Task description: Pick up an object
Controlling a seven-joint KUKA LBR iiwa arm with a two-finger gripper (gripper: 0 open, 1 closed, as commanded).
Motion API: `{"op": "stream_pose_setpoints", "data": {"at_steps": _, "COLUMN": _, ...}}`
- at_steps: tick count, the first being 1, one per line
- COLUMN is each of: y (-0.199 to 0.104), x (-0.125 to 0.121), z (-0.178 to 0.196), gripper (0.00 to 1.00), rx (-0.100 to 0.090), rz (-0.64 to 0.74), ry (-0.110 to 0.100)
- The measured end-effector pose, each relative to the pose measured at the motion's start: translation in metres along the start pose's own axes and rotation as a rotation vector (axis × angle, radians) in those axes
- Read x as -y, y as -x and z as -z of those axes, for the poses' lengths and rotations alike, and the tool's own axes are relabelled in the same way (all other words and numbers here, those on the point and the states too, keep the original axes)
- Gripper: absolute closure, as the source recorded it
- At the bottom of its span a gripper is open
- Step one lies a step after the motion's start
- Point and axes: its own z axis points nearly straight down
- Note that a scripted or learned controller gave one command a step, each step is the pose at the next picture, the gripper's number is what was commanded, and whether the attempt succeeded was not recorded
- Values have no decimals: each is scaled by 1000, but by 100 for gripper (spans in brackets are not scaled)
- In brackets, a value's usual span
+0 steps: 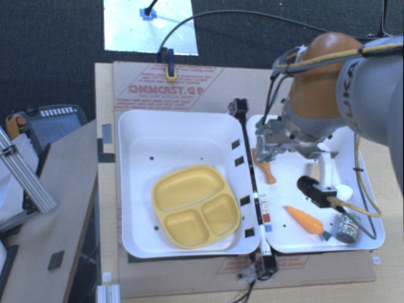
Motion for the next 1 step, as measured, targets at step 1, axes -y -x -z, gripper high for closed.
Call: {"op": "stream_pose_setpoints", "data": {"at_steps": 1, "y": -54, "x": 21, "z": -1, "gripper": 100, "rx": -1, "rz": 1, "ry": 0}}
